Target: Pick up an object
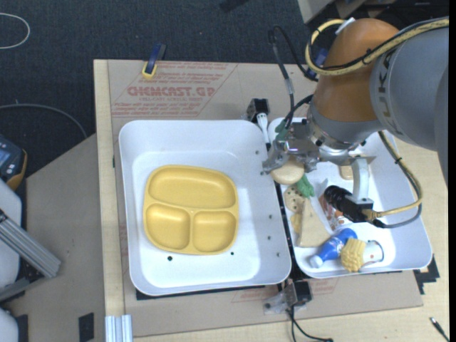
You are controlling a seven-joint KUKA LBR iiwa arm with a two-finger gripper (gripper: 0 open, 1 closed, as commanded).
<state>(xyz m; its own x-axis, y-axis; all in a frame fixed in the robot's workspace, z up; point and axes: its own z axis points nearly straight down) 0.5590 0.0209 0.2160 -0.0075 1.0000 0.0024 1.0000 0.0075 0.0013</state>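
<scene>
My gripper (287, 155) hangs over the left edge of the right bin (410, 244), close to the wall between the two bins. Right under it sits a pale beige rounded object (287, 174); whether it is gripped cannot be made out. A green piece (306, 187) lies just beside that object. Below them rests a tan wedge-shaped item (298, 221). Near the front of the right bin are a blue bottle (330, 249) and a knobbly yellow toy (354, 255).
The left bin (135, 144) holds a yellow divided plate (190, 208). The grey arm with its orange band (356, 63) covers the back of the right bin. A small reddish item (328, 209) lies mid-bin. Cardboard (171, 84) lies behind the bins.
</scene>
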